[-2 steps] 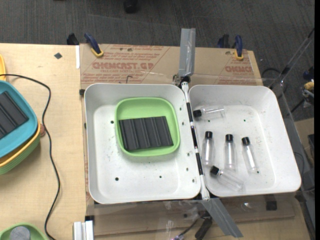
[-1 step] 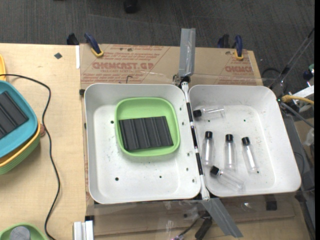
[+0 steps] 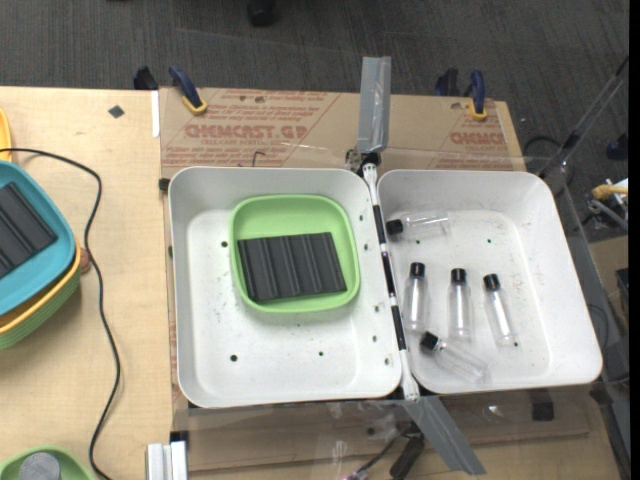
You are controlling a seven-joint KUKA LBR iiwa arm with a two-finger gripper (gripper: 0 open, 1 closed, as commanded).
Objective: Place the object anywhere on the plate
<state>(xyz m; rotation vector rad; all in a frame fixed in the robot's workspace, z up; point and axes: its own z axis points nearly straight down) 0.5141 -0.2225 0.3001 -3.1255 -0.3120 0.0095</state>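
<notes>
Your target, the light-green square plastic plate (image 3: 291, 209), sits in the left shallow white bin (image 3: 280, 363), up toward that bin's far side, with a dark grey ribbed rectangular pad (image 3: 293, 266) lying flat on it and covering most of its floor. None of the candidate objects is on the plate yet - all five are across the divider in the right shallow white bin (image 3: 545, 218). They're clear plastic vials with black caps. The closest vial (image 3: 417, 227) lies sideways just right of the plate's far-right corner, cap toward the plate. Three more lie roughly parallel, caps pointing away from you: the near-plate vial (image 3: 416, 290), the middle vial (image 3: 458, 300), and the outermost vial (image 3: 498, 311), each a step further right of the plate. The fifth vial (image 3: 449, 355) lies slanted, right of the plate's near-right corner, touching nothing I can make out. Both bins rest on a brown cardboard sheet (image 3: 250, 123) with red print, behind the plate - held by a blue-and-yellow clamp (image 3: 188, 89). Well left of the plate, a stack of teal and yellow bowls (image 3: 35, 268) sits at the bench edge.
</notes>
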